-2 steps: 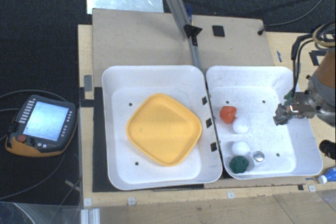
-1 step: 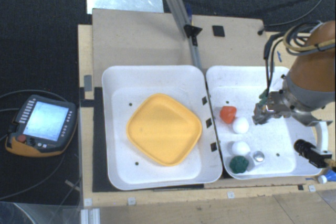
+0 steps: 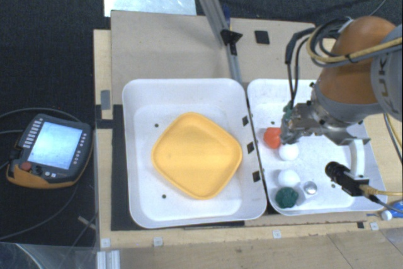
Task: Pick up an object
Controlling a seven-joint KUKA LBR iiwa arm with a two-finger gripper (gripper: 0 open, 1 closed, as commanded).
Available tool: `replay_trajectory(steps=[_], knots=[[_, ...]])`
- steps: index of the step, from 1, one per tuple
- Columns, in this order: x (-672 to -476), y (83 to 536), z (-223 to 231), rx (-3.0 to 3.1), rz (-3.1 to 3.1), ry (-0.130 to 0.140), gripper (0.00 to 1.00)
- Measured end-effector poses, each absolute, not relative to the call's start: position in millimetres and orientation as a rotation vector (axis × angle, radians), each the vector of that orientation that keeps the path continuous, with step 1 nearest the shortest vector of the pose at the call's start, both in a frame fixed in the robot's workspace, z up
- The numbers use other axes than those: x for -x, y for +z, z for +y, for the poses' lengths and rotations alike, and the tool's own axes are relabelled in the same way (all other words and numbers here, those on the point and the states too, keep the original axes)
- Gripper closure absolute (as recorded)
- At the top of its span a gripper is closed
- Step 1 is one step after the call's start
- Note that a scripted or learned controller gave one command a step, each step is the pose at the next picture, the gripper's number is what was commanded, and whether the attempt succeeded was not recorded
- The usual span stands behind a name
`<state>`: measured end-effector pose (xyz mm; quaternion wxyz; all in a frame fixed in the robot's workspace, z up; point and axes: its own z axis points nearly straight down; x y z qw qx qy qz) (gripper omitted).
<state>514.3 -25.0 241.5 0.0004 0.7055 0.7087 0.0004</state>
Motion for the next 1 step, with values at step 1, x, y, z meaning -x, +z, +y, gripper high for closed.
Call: replay_trajectory(steps=[1], knots=[[-521.2, 228.9, 25.0, -2.217, 2.227, 0.001, 1.0]])
